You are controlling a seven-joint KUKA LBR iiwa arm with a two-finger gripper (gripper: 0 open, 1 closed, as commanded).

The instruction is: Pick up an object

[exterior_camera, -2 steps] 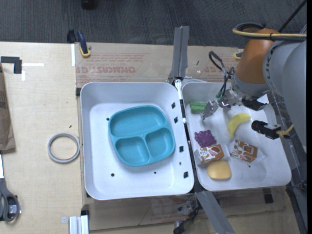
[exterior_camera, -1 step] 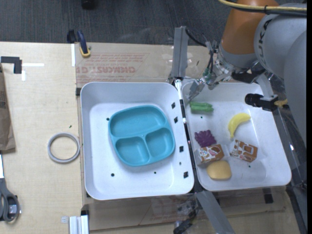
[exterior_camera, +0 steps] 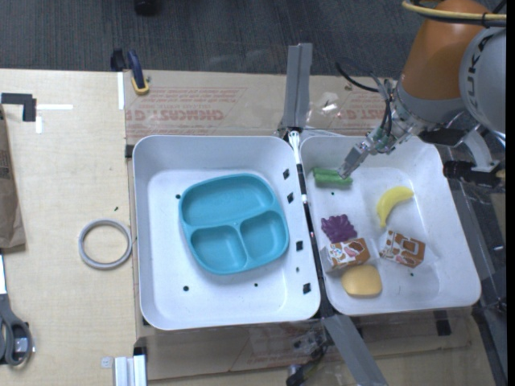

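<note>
Bright, even overhead light, slightly soft focus.
The white bins [exterior_camera: 153, 215] look washed out with faint glare; shadows under the blue tray [exterior_camera: 233, 223] are soft; the dark floor [exterior_camera: 241, 14] looks grainy.

a roll of tape [exterior_camera: 105, 243] lies on the bench left of the bins. scissors [exterior_camera: 14, 336] sit at the lower left edge.
</note>
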